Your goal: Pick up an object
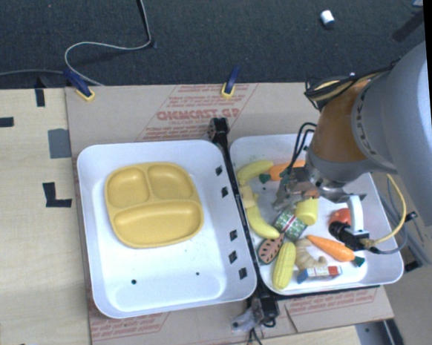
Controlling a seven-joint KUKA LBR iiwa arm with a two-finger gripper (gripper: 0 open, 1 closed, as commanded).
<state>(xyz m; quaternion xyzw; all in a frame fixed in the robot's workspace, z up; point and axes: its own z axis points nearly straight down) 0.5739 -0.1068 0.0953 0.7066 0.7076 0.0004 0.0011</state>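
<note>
Bench: pale wood surface with a cardboard sheet (196, 110) under two shallow white bins; dark carpet beyond the far edge, a thin cable looping across it.

Left bin (165, 284): holds one yellow divided plate (154, 204) in its far half; the near half is bare white floor, with wide open room along the near and right walls.

Right bin (384, 270): crowded. Free floor shows mainly at the far right corner and along the near wall.

Arm (369, 126): grey, with an orange band, reaching in from the right over the right bin's far half and covering much of that bin's right side.

Gripper (296, 191): low over the toy pile near the bin's middle. Finger spread cannot be told from this slant; nothing is visibly pinched.

Right bin contents:
- banana (254, 171), at the far left, near the divider
- second banana (259, 223), along the left wall
- corn cob (284, 264), near the front
- carrot (331, 247), right of centre
- green can (289, 223), just below the gripper
- small bottle (318, 273), lying by the near wall
</note>
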